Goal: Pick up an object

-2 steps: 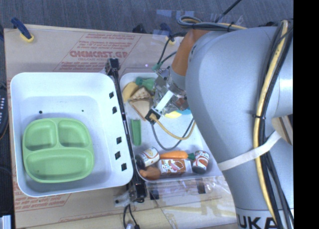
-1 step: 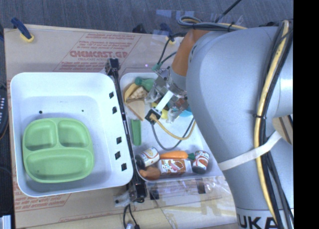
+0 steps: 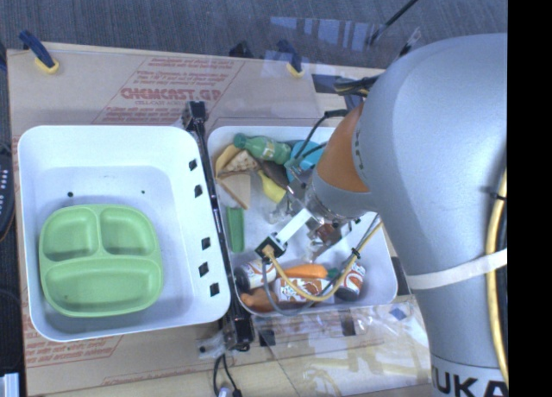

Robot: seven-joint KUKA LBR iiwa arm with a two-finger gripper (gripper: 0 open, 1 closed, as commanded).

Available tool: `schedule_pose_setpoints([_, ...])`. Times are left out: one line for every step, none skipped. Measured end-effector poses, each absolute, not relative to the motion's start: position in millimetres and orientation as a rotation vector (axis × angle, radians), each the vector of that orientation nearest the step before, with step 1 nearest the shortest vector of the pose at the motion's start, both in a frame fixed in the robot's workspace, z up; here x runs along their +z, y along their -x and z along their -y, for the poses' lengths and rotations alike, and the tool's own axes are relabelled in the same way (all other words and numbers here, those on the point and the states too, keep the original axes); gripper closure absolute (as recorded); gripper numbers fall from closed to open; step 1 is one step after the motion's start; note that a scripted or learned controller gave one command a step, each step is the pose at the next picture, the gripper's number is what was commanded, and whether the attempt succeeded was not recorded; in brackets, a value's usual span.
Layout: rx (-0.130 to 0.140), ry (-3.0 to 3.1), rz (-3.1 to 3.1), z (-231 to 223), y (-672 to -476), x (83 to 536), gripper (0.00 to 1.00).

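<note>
My gripper (image 3: 321, 230) hung low in the right bin (image 3: 390, 281), down among the heap. My own wrist hid it, so I could not tell whether it was open, closed, or gripping anything. The likeliest pick, I judged, was the orange carrot (image 3: 302, 272) lying just beside it on top of the pile, with a green bottle (image 3: 259, 147) well apart at the far end. Doing this well meant committing to that one item, descending straight, and closing squarely across its narrow side without dragging its neighbours.

We count two white bins (image 3: 103, 171), one green divided plate (image 3: 99, 257), one green bottle (image 3: 263, 147), one carrot (image 3: 302, 272), and perhaps two cans (image 3: 352, 281) half-hidden under the arm.
</note>
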State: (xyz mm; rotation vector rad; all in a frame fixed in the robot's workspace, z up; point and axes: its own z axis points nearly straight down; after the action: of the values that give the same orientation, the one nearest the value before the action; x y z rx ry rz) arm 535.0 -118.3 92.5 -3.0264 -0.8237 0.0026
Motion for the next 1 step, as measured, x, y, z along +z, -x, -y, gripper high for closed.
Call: schedule_pose_setpoints([0.011,3.051,0.704,108.0,-582.0,102.4,0.0])
